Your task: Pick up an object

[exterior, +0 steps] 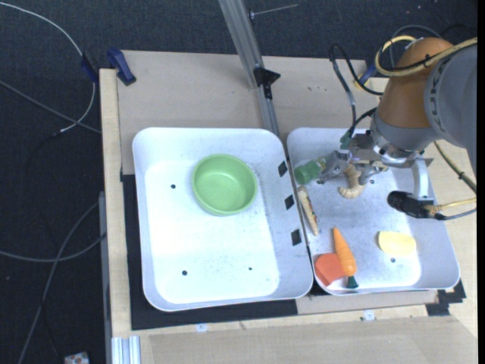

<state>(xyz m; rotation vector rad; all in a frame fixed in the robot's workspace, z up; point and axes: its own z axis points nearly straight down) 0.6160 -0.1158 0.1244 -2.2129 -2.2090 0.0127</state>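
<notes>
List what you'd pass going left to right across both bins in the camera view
green bowl → small green object → orange carrot → yellow piece

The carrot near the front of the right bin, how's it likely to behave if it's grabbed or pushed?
The carrot looks like a stiff, probably light toy. Its tapered, rounded body may roll or pivot when pushed. It looks smooth, so it might slip from a grasp.

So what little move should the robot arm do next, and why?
Probably lower straight down a little. The gripper hangs over the right bin, just above a small tan curved object, with a green thing close on its left. Nothing shows between its fingers, so going down comes before any grab.
</notes>
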